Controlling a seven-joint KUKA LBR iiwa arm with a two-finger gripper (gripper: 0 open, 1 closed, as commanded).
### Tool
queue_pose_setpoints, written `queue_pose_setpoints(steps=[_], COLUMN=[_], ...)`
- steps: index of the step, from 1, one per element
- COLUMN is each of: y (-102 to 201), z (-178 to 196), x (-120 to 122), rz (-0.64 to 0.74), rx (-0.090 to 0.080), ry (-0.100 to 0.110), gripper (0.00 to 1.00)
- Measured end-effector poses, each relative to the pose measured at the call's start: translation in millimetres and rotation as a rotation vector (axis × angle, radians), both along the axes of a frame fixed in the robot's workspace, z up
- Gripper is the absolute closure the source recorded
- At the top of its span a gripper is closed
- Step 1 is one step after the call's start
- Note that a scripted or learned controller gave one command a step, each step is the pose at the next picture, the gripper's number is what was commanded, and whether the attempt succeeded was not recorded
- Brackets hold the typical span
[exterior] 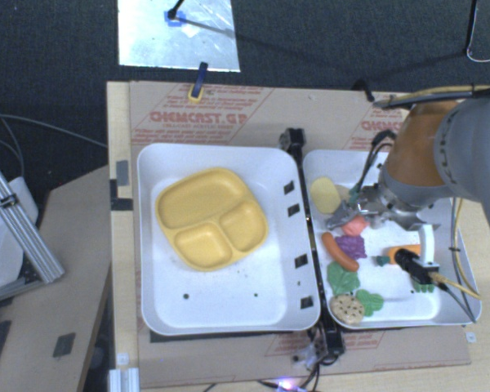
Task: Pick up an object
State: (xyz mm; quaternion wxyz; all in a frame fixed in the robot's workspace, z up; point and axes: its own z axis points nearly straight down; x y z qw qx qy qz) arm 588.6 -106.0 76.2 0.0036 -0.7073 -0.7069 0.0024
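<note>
Gripper (pixel 353 212) (over toys) near "CHEMCAST" cardboard (pixel 198 118)

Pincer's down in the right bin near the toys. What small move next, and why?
Probably a short descent, then a close: the pincer sits low among the toys, just above the purple piece and beside the yellow one, with nothing visibly between its tips.
</note>
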Motion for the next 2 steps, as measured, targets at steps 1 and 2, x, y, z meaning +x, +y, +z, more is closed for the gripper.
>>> queue_pose_setpoints(steps=[1, 2], y=[-0.6, 84.7], z=[20.5, 112.0], x=[5.7, -42.3], rz=[0.001, 0.010], rx=[-0.002, 0.001], ry=[-0.015, -0.010], gripper=[1.00, 1.00])
